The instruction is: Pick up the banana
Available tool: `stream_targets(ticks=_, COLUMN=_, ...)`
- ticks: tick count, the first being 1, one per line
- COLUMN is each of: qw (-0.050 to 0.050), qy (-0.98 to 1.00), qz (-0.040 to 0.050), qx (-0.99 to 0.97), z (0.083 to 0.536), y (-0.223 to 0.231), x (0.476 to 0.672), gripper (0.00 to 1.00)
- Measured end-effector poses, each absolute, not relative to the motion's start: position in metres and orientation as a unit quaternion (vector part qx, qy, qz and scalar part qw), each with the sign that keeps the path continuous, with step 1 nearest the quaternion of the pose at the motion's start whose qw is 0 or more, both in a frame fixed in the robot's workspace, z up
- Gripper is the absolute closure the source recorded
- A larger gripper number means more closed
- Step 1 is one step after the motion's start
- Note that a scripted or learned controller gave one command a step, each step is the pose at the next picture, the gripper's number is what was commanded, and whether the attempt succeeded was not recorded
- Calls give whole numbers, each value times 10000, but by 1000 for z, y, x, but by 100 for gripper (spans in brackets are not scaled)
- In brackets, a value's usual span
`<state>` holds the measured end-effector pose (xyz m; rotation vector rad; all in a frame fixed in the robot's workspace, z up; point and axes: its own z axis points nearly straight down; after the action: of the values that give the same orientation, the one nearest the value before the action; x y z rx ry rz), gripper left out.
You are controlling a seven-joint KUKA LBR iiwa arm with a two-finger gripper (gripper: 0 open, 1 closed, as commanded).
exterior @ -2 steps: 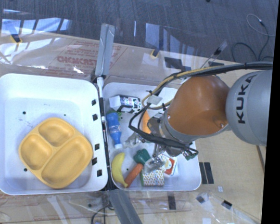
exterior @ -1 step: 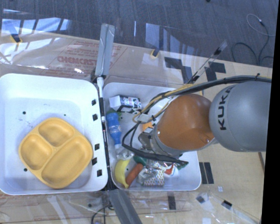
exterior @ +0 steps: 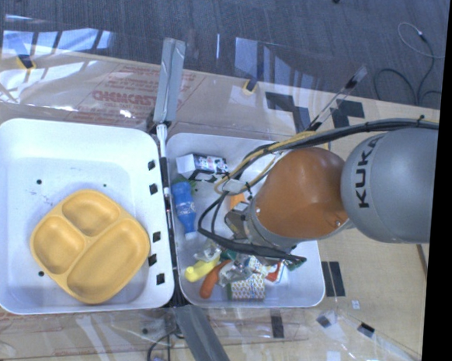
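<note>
Arm (exterior: pixel 302 197) over right bin (exterior: pixel 311 288), banana (exterior: pixel 198 270) beneath, fingers hidden

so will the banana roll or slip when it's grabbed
The banana looks small, smooth and glossy, so probably light and slippery. Its curve should stop it rolling far. A carrot lies right beside it, so it may get nudged.

Banana (exterior: pixel 196 271): yellow, small, lying flat near the front edge of the right bin, partly hidden among clutter.
</note>
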<state>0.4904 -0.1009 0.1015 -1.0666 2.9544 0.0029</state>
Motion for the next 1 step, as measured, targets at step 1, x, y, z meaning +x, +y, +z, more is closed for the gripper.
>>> stream_targets(ticks=1, qw=9, qy=9548, qz=-2, qx=-2971, z=192, y=-26, x=522, gripper=100)
